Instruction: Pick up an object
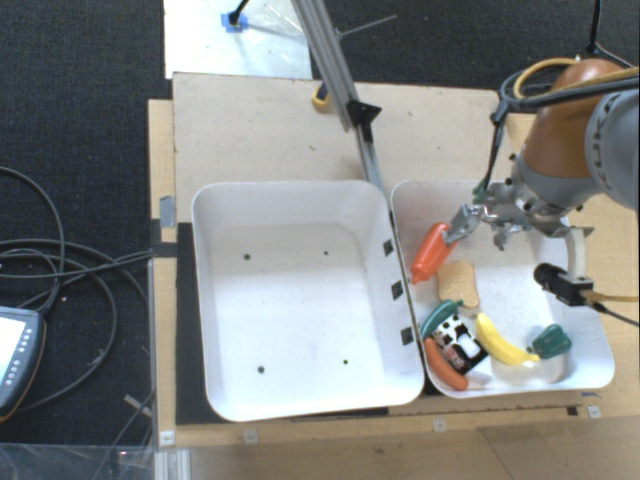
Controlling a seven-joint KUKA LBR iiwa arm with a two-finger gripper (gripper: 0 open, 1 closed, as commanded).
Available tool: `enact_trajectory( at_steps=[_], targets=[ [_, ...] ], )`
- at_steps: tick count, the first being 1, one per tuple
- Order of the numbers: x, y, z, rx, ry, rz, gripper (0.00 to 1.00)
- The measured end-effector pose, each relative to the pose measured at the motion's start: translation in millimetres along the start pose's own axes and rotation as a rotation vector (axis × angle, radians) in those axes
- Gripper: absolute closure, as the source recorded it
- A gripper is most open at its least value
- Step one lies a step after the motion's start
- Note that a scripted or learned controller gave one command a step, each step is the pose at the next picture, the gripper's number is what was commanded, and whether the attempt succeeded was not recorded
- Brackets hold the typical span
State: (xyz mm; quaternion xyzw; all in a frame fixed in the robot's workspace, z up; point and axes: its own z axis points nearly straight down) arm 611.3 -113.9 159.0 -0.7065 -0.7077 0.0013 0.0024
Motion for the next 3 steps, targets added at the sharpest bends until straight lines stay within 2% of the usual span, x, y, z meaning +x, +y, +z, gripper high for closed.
enact_trajectory(
  at_steps=[1,2,3],
  targets=[
    [2,3,39,-0.007,0.001,0.0,0.0],
    [1,5,25,-0.014,0.0,0.0,1.0],
    [0,4,-40,-0.014,-0.003,-0.002,1.0]
  ],
)
